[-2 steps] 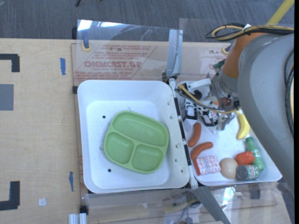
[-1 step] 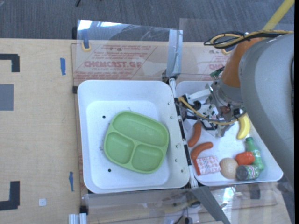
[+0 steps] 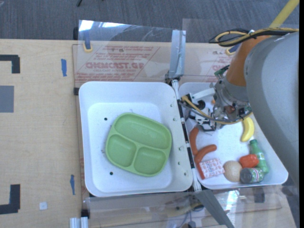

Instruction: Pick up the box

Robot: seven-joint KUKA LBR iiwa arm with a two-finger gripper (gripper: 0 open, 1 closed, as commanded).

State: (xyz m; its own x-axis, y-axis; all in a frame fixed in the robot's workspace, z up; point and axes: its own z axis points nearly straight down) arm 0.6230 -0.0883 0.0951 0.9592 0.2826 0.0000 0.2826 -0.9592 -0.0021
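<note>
The box [image 3: 210,167] is small, red and white patterned, and lies flat near the front of the right bin [image 3: 280,175]. My gripper [image 3: 219,115] hangs over the back half of that bin, under the grey arm with the orange band. It is well behind the box and apart from it. Nothing shows held under it. An orange-red sausage [image 3: 204,152] lies just behind the box, and a beige round item [image 3: 232,171] touches the box's right side.
The right bin also holds a second sausage [image 3: 193,137], a banana [image 3: 247,128], a tomato [image 3: 248,160], a green bottle [image 3: 259,155] and a dark can [image 3: 250,175]. The left bin [image 3: 90,127] holds a green divided plate [image 3: 137,144].
</note>
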